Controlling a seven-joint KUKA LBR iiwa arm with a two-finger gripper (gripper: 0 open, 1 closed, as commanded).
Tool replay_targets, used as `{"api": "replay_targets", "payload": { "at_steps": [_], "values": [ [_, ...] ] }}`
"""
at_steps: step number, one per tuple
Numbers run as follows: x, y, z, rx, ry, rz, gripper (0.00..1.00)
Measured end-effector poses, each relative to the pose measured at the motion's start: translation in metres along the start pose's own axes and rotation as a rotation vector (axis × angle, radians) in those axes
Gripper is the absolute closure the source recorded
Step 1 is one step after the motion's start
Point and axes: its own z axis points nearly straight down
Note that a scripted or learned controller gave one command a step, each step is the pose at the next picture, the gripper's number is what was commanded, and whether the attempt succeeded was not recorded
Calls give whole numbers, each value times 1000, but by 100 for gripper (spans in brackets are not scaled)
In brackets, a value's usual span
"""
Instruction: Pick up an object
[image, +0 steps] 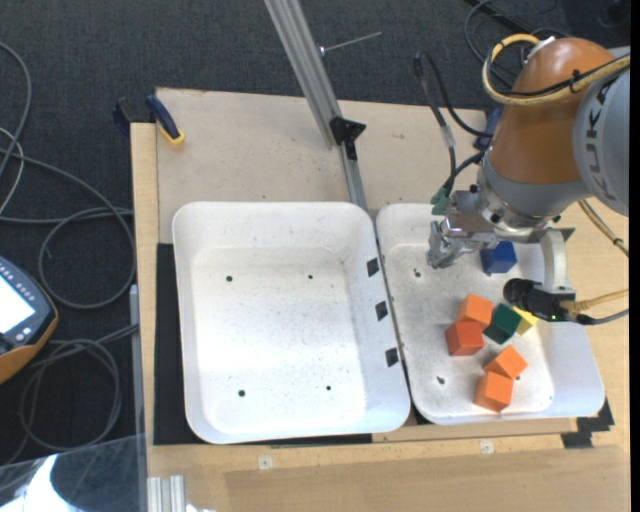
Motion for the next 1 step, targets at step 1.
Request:
{"api": "replay_targets", "payload": {
  "at_steps": [1],
  "values": [
    [42, -27, 7, 2, -1, 1, 100]
  ]
}}
